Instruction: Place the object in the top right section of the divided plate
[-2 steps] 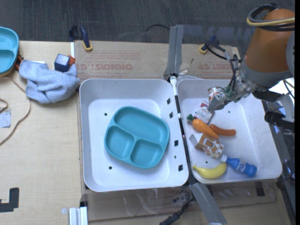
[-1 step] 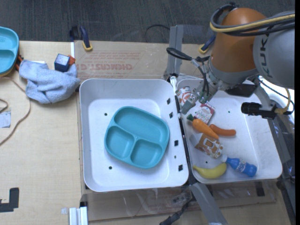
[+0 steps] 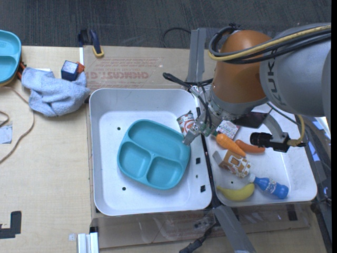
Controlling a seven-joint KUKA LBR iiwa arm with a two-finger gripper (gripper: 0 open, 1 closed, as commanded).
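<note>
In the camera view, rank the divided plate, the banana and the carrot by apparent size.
1. Divided plate, by far the largest.
2. and 3. Banana and carrot look alike in size; the carrot's upper end lies under the arm, so I won't rank them.

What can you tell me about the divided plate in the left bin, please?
The divided plate is turquoise, looks like smooth plastic, and has rounded corners and a raised rim. Ridges split it into three sections: one long section and two smaller ones. It lies flat and turned at an angle on the floor of the left bin, right of centre. All three sections look bare. The hand hovers at its upper right corner beside a small red and white packet; whether either touches the rim is unclear.
</note>
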